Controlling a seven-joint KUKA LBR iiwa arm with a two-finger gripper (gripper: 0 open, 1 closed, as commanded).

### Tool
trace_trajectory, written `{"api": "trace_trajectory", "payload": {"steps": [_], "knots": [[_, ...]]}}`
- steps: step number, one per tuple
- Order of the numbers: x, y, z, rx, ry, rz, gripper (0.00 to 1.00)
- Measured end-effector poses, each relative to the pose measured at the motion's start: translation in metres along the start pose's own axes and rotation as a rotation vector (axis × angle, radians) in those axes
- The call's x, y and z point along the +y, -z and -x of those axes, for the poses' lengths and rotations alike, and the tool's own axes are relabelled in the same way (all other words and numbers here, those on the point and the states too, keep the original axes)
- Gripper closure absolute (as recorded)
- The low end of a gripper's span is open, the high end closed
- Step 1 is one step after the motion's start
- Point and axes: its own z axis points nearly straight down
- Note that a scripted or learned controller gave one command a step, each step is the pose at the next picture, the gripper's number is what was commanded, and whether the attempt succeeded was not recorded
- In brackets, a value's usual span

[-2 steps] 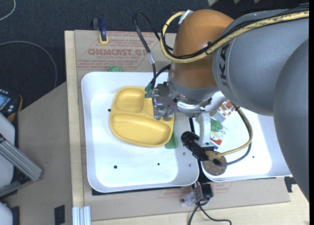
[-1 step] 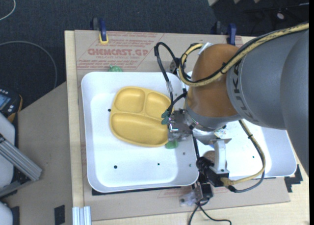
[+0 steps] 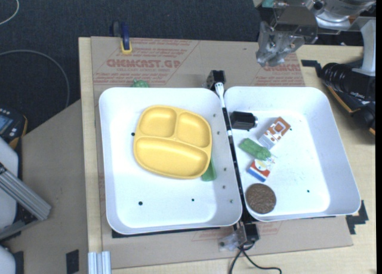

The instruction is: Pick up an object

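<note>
The tool [image 3: 274, 52] hangs at the upper right of the frame, above the surface beyond the right bin [image 3: 334, 147], touching nothing; whether it is open I cannot tell. In that bin lie a black block [image 3: 243, 120], a small carton [image 3: 276, 131] and a brown disc [image 3: 261, 198].

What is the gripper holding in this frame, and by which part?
Nothing. The gripper hangs above the bench, beyond the right bin's far rim, with nothing visible between its fingertips.
</note>
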Motion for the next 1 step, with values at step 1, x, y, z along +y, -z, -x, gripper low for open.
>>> {"api": "trace_trajectory", "payload": {"steps": [1], "knots": [[-0.0247,-0.1216,0.0060,-0.006,-0.003,-0.034,1.00]]}}
